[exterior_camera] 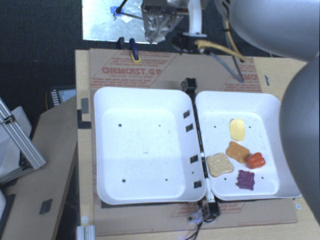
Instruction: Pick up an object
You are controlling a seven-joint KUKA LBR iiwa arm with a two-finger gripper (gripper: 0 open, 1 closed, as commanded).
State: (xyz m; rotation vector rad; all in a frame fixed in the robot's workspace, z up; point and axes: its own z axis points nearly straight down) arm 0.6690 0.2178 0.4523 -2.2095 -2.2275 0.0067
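Several toy foods lie in the right bin (270, 106): a yellow oval piece (237, 129), an orange-brown piece (238, 151), a red pepper (256, 160), a tan bread slice (219, 164) and a purple grape bunch (245, 180). My gripper (156, 30) hangs high at the top of the view, above the bench's far edge and well away from both bins. Nothing shows between its fingers.
The left bin (107, 109) stands beside the right one, joined by a black clamp strip (195, 134). Both rest on a cardboard sheet (130, 69). The arm's grey body (300, 114) covers the right side. A metal rail (20, 139) leans at the left.
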